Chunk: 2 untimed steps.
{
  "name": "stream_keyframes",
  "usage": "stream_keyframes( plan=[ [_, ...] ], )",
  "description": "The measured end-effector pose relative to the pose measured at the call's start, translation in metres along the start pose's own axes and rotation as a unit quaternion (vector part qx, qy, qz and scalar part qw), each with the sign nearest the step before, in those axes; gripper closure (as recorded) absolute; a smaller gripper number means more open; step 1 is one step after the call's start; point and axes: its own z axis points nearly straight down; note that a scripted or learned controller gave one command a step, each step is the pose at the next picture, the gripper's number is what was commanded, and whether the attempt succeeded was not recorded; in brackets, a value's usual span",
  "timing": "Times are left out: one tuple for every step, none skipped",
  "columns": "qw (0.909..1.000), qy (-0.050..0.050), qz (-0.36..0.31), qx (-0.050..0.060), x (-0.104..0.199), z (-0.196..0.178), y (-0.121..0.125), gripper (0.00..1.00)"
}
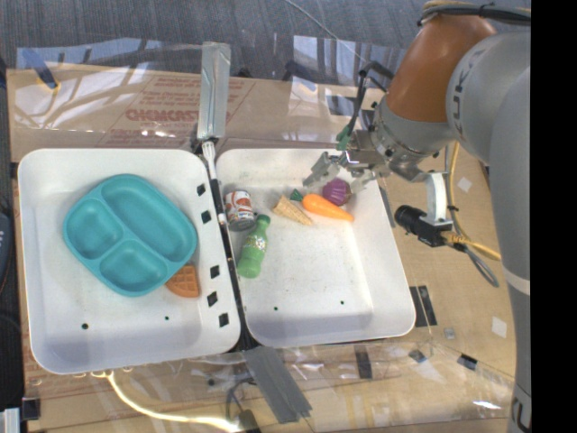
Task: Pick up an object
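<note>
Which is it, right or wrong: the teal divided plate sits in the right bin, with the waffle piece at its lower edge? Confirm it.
Wrong in one respect. The camera view shows the teal divided plate in the left bin, not the right one. The rest holds: the waffle piece lies at the plate's lower edge.

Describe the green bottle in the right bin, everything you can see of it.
The green bottle is small, looks like plastic, and has a white cap at its upper end. It lies on its side, tilted, on the floor of the right bin, hard by that bin's left wall. Its cap end reaches up beside the small can; whether they touch is unclear.
</note>
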Motion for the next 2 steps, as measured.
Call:
stream_keyframes(
  plan=[
    [0.9993, 0.001, -0.037, 0.004, -0.016, 0.108, -0.004, 0.00],
    [0.9897, 0.000, 0.143, -0.001, 0.002, 0.151, 0.029, 0.00]
  ],
)
